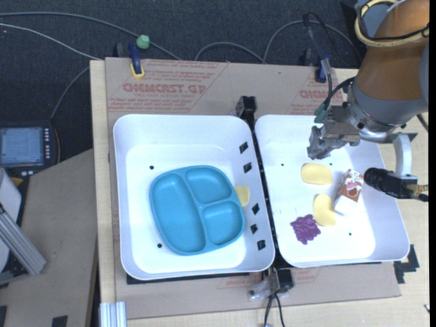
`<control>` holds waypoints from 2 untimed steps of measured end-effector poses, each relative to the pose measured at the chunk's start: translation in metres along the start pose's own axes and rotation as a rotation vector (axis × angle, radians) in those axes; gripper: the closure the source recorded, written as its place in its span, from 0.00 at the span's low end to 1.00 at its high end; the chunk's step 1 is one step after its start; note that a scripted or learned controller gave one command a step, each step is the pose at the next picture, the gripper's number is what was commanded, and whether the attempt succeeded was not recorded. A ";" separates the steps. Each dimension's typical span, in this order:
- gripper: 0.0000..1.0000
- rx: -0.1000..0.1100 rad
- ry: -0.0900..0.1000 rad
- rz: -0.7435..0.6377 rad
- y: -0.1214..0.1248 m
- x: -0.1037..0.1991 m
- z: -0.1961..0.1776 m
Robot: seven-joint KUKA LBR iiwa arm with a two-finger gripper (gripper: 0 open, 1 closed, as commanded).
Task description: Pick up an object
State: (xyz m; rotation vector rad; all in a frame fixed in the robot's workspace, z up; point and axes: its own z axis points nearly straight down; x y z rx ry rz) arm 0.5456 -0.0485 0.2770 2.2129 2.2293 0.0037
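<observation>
My gripper [319, 148] hangs over the right bin [286, 244], just above and slightly left of a pale yellow oval piece [316, 174]. Nothing shows between its fingers. Lower in the same bin lie a second yellow piece [324, 210], a purple grape cluster [306, 228] and a small red-and-white carton [351, 185]. The arm's orange band [395, 39] fills the upper right.
The left bin [133, 138] holds a blue divided tray [196, 208] with a small yellow piece [242, 195] at its right edge. Black clips run along the divider between the bins. Cables and clamps lie behind the bins on the brown board.
</observation>
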 end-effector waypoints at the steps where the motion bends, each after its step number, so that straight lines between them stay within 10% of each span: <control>1: 1.00 0.004 0.001 0.001 0.018 0.048 0.021; 2: 1.00 0.000 0.001 0.001 0.042 0.104 0.022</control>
